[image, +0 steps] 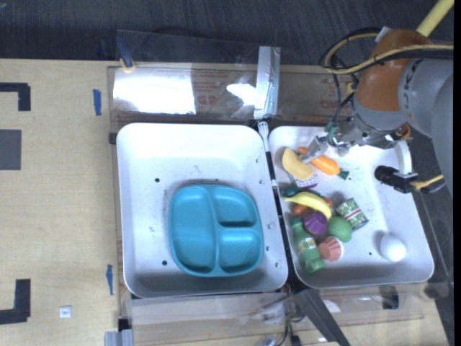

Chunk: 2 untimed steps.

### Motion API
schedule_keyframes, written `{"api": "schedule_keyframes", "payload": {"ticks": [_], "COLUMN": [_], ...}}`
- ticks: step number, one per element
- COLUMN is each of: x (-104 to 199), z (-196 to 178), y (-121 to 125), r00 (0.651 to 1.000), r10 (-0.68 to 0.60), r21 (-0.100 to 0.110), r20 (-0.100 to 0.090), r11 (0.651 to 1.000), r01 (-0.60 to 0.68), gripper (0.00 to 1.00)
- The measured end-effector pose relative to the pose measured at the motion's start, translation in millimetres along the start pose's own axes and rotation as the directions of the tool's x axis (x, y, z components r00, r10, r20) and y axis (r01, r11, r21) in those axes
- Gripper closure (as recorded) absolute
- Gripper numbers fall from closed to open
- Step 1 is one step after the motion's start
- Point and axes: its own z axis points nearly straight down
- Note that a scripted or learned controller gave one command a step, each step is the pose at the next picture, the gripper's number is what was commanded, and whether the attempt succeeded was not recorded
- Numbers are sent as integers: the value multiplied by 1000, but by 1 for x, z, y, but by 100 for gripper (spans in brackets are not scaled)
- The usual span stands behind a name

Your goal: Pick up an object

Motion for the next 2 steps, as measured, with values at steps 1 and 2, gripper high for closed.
{"api": "schedule_keyframes", "payload": {"ticks": [1,2], "x": [1,79], "z": [-8,-90], "y": [-1,-26], "r00": [1000,952], "r10": [-2,306], "r21": [8,16], "r20": [-4,-3], "r11": [1000,952], "r01": [2,-306], "gripper": [100,100]}}
